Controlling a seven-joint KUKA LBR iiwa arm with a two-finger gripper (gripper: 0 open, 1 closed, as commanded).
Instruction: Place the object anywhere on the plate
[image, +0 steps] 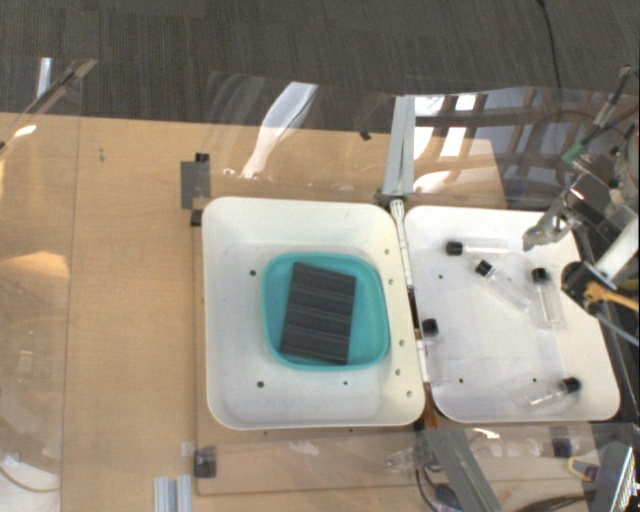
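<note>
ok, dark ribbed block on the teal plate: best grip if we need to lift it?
Probably top-down across the short width of the dark ribbed block, at mid-length. It lies flat, slightly tilted on the teal plate, with both long edges exposed and nothing beside them.

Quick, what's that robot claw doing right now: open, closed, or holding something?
Gripper: cannot be told; it sits at the far right corner of the right bin, with nothing seen between its tips. The dark block lies on the teal plate.
</note>
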